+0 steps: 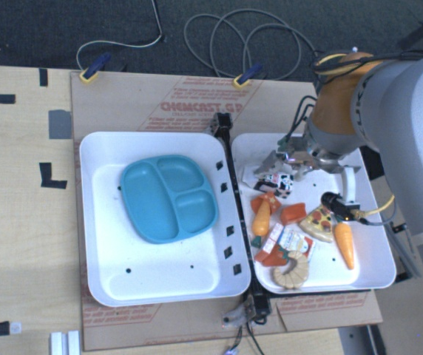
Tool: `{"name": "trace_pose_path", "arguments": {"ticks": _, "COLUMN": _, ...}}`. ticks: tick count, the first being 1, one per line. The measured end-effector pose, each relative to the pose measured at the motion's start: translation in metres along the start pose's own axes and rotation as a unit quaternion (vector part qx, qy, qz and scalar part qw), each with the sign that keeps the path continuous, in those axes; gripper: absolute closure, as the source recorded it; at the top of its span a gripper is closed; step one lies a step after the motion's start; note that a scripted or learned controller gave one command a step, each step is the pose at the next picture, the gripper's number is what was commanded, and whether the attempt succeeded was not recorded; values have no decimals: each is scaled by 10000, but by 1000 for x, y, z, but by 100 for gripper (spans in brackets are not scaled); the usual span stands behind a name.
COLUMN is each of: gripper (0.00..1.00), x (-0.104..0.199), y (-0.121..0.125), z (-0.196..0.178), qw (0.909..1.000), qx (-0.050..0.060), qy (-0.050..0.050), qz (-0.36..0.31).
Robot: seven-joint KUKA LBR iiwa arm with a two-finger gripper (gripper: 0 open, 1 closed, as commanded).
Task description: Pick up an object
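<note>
1. The gripper [291,161] hangs low over the right bin [378,272], at the 12 o'clock end of a heap of toy food; whether it is open or closed cannot be told from this slant, and nothing is seen held in it.
2. Just at its 7 o'clock lies a small black-and-white toy [279,182], the nearest candidate for a pick, by this reading.
3. Further out, at 6 o'clock, lie an orange piece [261,217], a red piece [293,213] and a pale shrimp-like piece [293,272], crowded and touching.
4. A pizza slice [319,224] and a carrot [344,246] lie toward 5 o'clock.
5. At 9 o'clock, the left bin [97,198] holds a blue divided plate [168,198], well apart from the arm.
</note>
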State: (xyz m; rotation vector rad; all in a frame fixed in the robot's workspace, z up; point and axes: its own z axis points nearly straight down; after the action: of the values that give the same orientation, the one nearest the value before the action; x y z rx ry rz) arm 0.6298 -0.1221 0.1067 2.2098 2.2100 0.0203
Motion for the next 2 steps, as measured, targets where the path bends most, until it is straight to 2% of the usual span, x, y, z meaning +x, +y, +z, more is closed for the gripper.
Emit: {"name": "trace_pose_path", "arguments": {"ticks": 2, "gripper": 0, "x": 12, "y": -15, "z": 2, "qw": 10000, "qx": -45, "qy": 7, "qz": -1}}
